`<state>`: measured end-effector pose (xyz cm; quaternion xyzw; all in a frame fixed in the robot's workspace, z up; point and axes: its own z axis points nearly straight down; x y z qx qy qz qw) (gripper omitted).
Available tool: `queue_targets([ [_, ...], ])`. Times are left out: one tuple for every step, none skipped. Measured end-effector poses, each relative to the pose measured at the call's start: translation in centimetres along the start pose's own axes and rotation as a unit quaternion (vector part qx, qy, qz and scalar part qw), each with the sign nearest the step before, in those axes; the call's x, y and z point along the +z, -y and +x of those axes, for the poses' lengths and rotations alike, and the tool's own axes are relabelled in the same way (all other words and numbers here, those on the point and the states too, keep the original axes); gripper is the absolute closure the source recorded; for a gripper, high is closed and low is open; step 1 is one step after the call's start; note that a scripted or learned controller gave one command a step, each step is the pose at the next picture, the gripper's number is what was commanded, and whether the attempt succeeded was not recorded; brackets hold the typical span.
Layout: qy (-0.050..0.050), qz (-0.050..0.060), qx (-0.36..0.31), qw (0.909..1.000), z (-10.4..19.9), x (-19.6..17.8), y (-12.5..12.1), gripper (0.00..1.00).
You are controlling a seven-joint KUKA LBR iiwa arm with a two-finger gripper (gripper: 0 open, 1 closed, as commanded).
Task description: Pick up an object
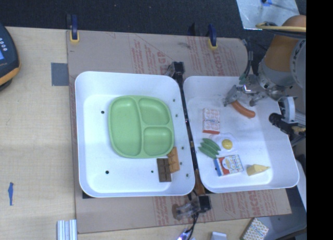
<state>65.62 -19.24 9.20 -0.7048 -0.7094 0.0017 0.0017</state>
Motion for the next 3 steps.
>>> queue_targets([
  [0.001,0.0,-0.001,1.0,-0.2,-1.1,0.0,1.0],
  [0.0,-0.004,0.0,1.0,4.2,-7.8,1.0,1.0],
  [-0.002,0.0,-0.004,1.0,14.1,-10.1,5.9,1.0],
])
